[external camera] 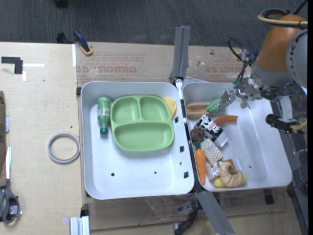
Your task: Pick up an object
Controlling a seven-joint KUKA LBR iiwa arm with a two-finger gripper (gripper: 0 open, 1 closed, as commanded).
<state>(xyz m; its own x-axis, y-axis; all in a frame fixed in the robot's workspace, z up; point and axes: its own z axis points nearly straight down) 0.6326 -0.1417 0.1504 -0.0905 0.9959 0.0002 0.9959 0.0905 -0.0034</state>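
Note:
The right bin (259,155) holds several toy foods. A hot dog (195,109) and a green leafy piece (215,105) lie at its far left. Beside them are an orange-red sausage (226,119) and a black-and-white cow-patterned item (210,126). Nearer the front lie a carrot (200,165), a cracker packet (212,152) and a croissant (232,173). My gripper (229,98) hangs over the far part of this bin, just right of the green piece and above the sausage. Nothing visibly hangs from it.
The left bin (137,175) carries a green divided plate (143,124), a green bottle (103,114) and a yellow piece (170,105) behind the plate. A grey post (181,53) rises between the bins. On the bench at left lie a tape ring (64,147) and scissors (9,202).

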